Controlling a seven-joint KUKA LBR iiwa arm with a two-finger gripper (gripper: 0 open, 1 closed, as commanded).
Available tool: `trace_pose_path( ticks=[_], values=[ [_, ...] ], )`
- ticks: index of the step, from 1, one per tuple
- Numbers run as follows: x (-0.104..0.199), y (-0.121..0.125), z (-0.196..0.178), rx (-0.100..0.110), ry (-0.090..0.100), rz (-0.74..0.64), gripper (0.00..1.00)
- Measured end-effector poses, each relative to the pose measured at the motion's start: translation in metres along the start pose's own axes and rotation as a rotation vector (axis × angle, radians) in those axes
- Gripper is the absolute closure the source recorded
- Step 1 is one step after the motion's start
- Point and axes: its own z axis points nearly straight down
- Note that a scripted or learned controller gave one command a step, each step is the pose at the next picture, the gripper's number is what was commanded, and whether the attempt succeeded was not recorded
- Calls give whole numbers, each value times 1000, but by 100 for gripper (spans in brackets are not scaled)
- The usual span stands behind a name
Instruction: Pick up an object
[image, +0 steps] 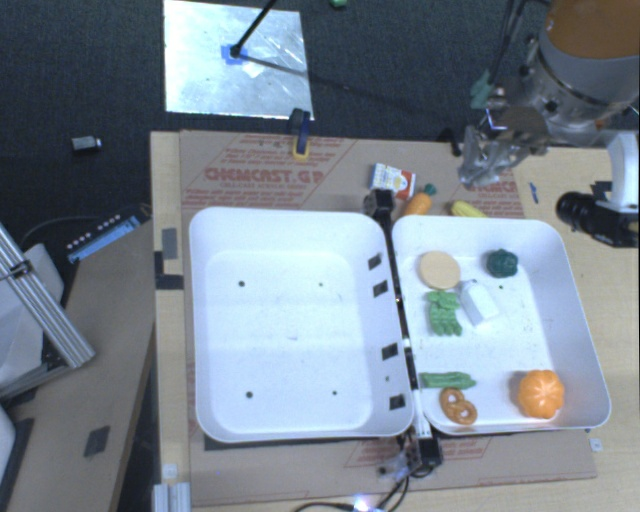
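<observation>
My gripper (486, 172) hangs above the bench just beyond the far rim of the right bin (560, 300), with nothing seen between its fingers. In that bin lie a tan round cookie (439, 270), a dark green lump (502, 263), a white block (480, 303), a light green ridged piece (444, 313), a green bean pod (446, 380), a brown pretzel (458, 406) and an orange fruit (541, 393).
The left bin (290, 320) sits beside the right one. Behind the bins on the cardboard lie a small carton (392, 179), a carrot (418, 203) and a yellow banana-like piece (467, 210). A yellow-and-blue clamp (299, 135) stands at the far edge.
</observation>
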Motion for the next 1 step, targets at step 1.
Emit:
trace_pose_path(
  ticks=[1],
  values=[
    [-45,52,-33,10,-5,9,100]
  ],
)
